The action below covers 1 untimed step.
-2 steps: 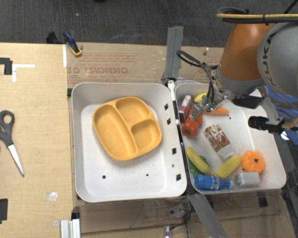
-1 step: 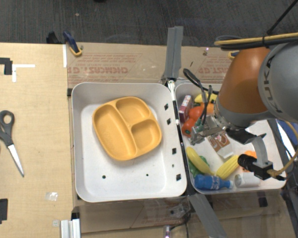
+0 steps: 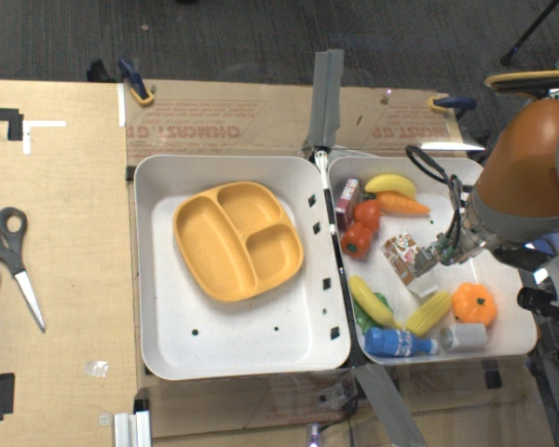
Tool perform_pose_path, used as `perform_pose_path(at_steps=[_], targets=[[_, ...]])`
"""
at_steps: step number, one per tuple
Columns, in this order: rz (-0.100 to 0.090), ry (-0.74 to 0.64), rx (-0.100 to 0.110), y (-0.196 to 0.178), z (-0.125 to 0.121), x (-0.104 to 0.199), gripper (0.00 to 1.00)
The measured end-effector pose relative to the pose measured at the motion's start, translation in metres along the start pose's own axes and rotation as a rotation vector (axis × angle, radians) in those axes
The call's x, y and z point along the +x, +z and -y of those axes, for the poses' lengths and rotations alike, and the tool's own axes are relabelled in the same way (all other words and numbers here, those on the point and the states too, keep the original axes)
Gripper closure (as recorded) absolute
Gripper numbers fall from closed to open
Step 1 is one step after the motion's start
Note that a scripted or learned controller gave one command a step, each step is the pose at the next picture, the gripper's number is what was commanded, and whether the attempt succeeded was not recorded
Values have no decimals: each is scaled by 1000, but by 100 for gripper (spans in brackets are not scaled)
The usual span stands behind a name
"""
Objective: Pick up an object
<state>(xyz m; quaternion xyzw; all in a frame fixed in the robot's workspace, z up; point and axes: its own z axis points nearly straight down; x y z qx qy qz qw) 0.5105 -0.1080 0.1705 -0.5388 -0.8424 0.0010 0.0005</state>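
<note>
Jaws' state impossible to tell: gripper (image 3: pixel 435 253) over small printed packet (image 3: pixel 400 255).
White with red and green print, lying mid right bin (image 3: pixel 515 345), tilted.

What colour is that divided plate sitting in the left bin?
Yellow-orange all over; the divided plate shows plainly in the camera view, lying in the left bin.
</note>
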Motion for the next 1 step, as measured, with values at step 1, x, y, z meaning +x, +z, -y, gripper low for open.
perform_pose_path(at_steps=[1], targets=[[2, 415, -9, 52, -24, -10, 100]])
